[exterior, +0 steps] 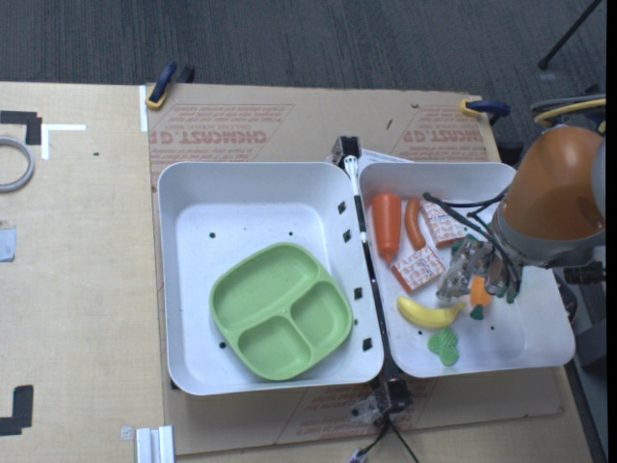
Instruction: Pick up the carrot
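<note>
The bench is light wood, with a big sheet of brown cardboard on it. Two white bins sit side by side on the cardboard. The left bin has a green plate in it, and the plate has three parts. The right bin has the play food.

The grey arm with its orange band comes in from the right and hangs over the right bin. Its hand is low in the bin, near the middle, just above the banana. I cannot tell what the hand is doing.

The carrot lies along the left side of the right bin, close to the wall between the bins. It is apart from the hand. Just beside it is a thin red sausage. A small red and white box lies below them, and another one is to the right of the sausage. A yellow banana lies near the front, with a little green thing under it.
</note>
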You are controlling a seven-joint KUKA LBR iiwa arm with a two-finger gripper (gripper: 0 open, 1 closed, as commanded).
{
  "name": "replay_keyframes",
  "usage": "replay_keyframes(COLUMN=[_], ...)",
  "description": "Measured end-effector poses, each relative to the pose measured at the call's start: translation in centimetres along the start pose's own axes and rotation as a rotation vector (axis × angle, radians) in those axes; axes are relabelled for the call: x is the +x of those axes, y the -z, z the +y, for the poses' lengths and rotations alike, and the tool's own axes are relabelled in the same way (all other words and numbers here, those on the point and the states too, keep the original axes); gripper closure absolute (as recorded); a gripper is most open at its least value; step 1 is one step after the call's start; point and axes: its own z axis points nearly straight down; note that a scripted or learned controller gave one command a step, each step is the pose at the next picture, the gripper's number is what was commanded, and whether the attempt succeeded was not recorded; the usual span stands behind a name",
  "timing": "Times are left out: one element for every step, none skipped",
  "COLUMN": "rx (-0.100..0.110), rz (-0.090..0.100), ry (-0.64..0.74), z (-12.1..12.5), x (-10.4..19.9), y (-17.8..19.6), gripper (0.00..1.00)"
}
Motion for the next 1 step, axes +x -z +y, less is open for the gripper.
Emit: replay_keyframes(rx=[-0.001], rz=[-0.004], ry=[-0.011], z=[1.78], x=[6.06], y=[-0.7], gripper=[1.0])
